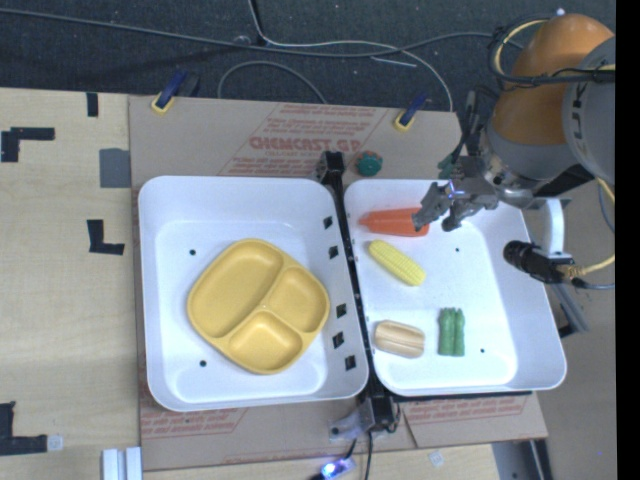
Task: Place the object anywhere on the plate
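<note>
A yellow divided plate [258,304] lies in the left bin [160,268]. The right bin [520,358] holds an orange carrot [390,222] at its far end, a yellow corn cob [396,263] just nearer, a tan hot-dog bun [399,339] at the front left and a green asparagus bundle [452,331] beside it. My gripper [441,213] hangs over the far part of the right bin, its dark fingers spread, right at the carrot's right end. Nothing sits between the fingers.
A black clip strip [342,268] runs down the divider between the two bins. A small teal object [370,163] rests on the cardboard behind the bins. Cables cross the dark cloth at the back, and the arm's black side fitting [535,261] overhangs the right bin.
</note>
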Robot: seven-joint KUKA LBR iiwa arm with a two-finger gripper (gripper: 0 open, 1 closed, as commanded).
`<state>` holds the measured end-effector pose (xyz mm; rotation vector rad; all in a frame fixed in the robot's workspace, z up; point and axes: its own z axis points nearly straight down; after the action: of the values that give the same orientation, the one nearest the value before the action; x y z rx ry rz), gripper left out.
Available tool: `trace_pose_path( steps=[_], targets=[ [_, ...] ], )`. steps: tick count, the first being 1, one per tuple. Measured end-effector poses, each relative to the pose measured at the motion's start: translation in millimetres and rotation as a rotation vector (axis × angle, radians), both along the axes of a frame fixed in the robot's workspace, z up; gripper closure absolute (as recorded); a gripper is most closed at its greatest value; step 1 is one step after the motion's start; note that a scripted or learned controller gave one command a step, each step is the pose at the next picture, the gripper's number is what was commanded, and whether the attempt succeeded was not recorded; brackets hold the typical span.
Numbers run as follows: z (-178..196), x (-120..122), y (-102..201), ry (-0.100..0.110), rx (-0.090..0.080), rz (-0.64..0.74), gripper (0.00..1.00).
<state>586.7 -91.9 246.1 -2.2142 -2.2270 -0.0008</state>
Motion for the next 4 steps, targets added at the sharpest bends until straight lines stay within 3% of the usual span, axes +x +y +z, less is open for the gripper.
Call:
trace_pose_path(
  steps=[1, 3, 4],
  targets=[
    [-3.0, 0.1, 46.8, 0.001, 0.000, -0.001, 1.00],
    [-25.0, 26.9, 148.1, 0.001, 0.000, 0.000, 1.00],
    [-16.1, 34.5, 195.6, 0.000, 0.000, 0.000, 1.00]
  ],
)
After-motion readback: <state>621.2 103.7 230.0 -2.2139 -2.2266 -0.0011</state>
